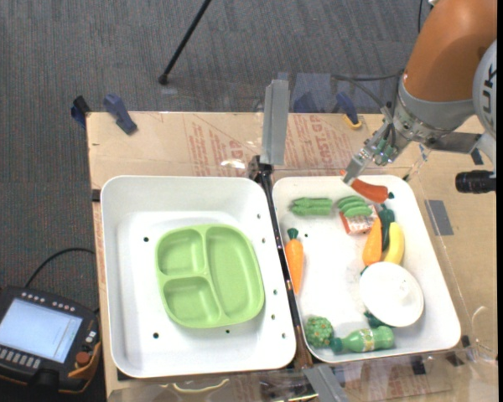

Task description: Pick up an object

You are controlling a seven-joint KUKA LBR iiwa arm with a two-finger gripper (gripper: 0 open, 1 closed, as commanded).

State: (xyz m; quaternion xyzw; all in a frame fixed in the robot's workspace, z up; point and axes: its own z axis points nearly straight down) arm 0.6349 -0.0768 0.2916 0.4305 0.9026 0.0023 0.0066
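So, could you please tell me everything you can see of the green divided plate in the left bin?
The green divided plate is a pale lime tray, plastic by its look, with rounded corners and three compartments: two smaller ones on the left, one long one on the right. It lies flat and upright, slightly rotated, near the middle of the left bin. Its compartments hold nothing, and only the bin floor touches it.

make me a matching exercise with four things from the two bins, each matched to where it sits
Things:
1. green three-compartment plastic tray
2. orange toy carrot
3. round white plate
4. green toy bottle

Places:
A. near edge of the right bin
B. left bin
C. right bin, along its left wall
D. right bin, below the yellow toy banana

Pairs: 1-B, 2-C, 3-D, 4-A
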